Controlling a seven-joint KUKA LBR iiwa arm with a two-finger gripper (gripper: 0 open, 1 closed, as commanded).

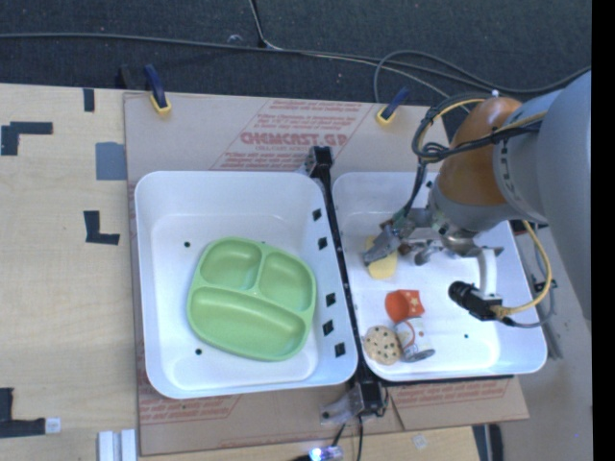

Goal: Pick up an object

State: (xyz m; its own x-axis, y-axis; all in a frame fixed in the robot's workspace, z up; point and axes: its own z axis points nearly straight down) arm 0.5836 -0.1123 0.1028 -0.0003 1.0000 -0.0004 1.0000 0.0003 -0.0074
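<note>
Arm: you see the grey KUKA arm (553, 152) reaching in from the right, its orange band (480, 157) above the wrist, bent down over the right bin.
Jaws: the gripper (392, 243) sits low in the upper left part of the right bin. You cannot tell from this slant whether the jaws are wide or narrow; the dark metal parts blur together.
Yellow piece: a pale yellow wedge-shaped block (381, 263) lies right at the tips, touching or just under them. Whether it is actually between the jaws, you cannot tell.
Red piece: a small red-orange plastic object (405, 303) lies on the bin floor near the middle, just below the yellow block and apart from the gripper.
Cookie: a round tan speckled cookie-like disc (382, 344) rests near the front left corner of the right bin.
Grey piece: a small grey metallic item (417, 352) lies just beside the disc, to its right.
Right bin: the shallow white right bin (519, 358) carries all four small things.
Left bin: the shallow white left bin (159, 257) carries a light green divided plastic plate (252, 299) with three compartments, lying flat.
Tabletop: both bins rest on a brown cardboard sheet (279, 137) on the wooden tabletop (58, 286).
</note>
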